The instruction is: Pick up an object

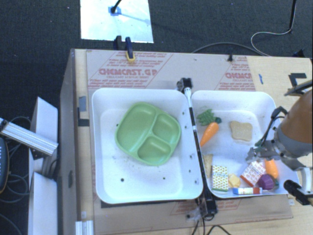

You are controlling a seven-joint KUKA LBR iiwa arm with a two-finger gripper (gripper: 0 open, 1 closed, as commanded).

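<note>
The right bin (264, 102) holds several toy foods. A carrot (209, 132) lies near its left wall, with a green leafy piece (206, 116) above it and a bread slice (241, 130) at mid-bin. Along the front lie a patterned box (220, 176), a yellow piece (234, 181), a red and white packet (253, 173), an orange piece (271, 169), a purple piece (266, 182) and a flat stick (247, 191). My gripper (259, 154) hangs low over the bin's right side, just above the packet and the orange piece. The wrist hides its tips.
The left bin (105, 180) holds a green divided plate (148, 133). A black divider rail (194, 131) runs between the two bins. The arm's orange band (298, 124) stands over the right bin's right rim.
</note>
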